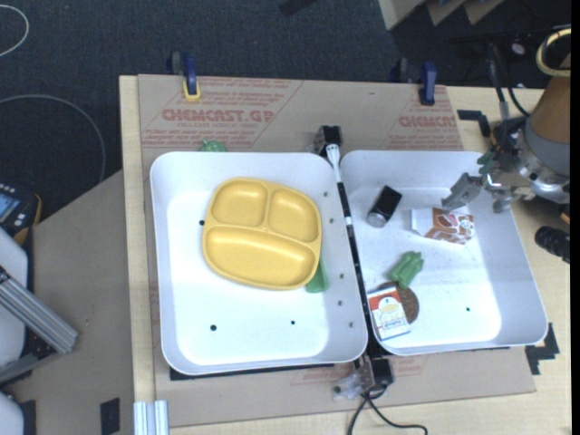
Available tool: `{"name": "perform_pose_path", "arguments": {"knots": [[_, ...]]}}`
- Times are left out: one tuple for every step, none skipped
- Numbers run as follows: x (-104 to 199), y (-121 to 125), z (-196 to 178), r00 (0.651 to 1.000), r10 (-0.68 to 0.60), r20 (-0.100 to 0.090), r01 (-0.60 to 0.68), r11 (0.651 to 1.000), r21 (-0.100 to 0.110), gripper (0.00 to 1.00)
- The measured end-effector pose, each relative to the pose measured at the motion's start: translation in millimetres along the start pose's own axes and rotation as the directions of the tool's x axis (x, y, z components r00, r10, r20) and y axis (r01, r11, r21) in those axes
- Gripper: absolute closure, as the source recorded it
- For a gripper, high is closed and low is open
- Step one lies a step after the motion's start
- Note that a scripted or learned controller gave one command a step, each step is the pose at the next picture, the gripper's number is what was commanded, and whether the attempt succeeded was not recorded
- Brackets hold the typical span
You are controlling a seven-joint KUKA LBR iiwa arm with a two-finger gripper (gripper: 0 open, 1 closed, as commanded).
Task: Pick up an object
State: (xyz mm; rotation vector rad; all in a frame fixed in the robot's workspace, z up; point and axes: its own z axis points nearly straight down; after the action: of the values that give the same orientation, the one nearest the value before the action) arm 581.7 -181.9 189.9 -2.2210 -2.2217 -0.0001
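Roughly: arm hung at right edge of frame, gripper (478,185) over upper right corner of right bin (507,270).
Fingers looked spread, nothing between them. Just below-left of gripper lay a white-and-brown packet (444,225); black cylinder (384,204) left of it; green toy (406,268) at bin centre; red-and-white card (388,314) on a brown disc (408,304) at lower left. Left bin (181,270) held yellow divided plate (263,234), a green piece (317,279) touching its right edge.

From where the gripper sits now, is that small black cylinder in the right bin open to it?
Probably yes. The black cylinder lies alone on bare bin floor, apart from the packet, and the gripper hangs just to its right with nothing between.
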Motion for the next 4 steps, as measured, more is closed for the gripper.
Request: {"name": "perform_pose_path", "arguments": {"knots": [[39.7, 6.7, 83.3, 1.0, 0.002, 0.008, -0.002, 1.0, -0.02, 0.0], [78.6, -24.8, 84.2, 1.0, 0.001, 0.005, -0.001, 1.0, -0.009, 0.0], [85.7, -74.1, 85.8, 1.0, 0.002, -0.002, -0.002, 1.0, 0.006, 0.0], [85.4, -71.4, 75.6, 1.0, 0.002, 0.0, -0.002, 1.0, -0.001, 1.0]]}}
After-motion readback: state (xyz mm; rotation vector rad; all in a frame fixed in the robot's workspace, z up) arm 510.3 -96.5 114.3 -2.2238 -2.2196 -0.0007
